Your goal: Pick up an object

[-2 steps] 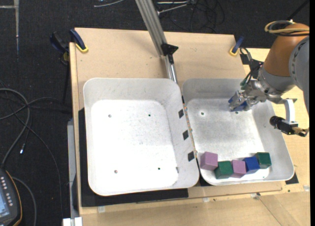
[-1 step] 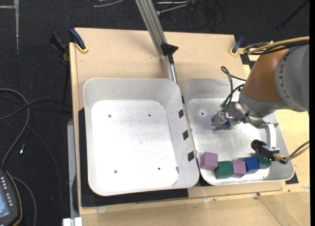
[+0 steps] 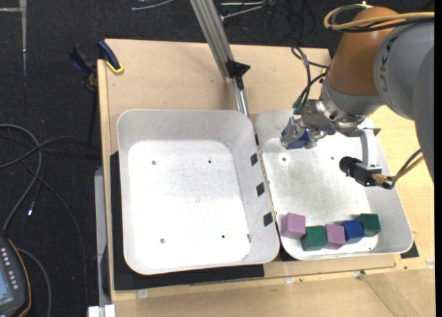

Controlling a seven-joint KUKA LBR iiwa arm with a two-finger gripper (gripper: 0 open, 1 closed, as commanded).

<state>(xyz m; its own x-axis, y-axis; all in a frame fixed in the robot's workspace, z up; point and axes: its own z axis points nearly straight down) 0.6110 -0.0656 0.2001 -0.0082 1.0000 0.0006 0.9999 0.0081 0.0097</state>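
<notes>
The claw [image 3: 298, 136] looks clamped on a small blue block [image 3: 300, 140], lifted over the right bin [image 3: 311, 177]. It's probably light, rigid foam or wood, best pinched on flat opposite faces. The remaining cubes [image 3: 331, 231] sit well below it by the bin's near wall.

The grey arm [image 3: 404, 60] reaches in from the right, orange band uppermost, its wrist angled down-left, the gripper [image 3: 295, 136] hanging low.
</notes>
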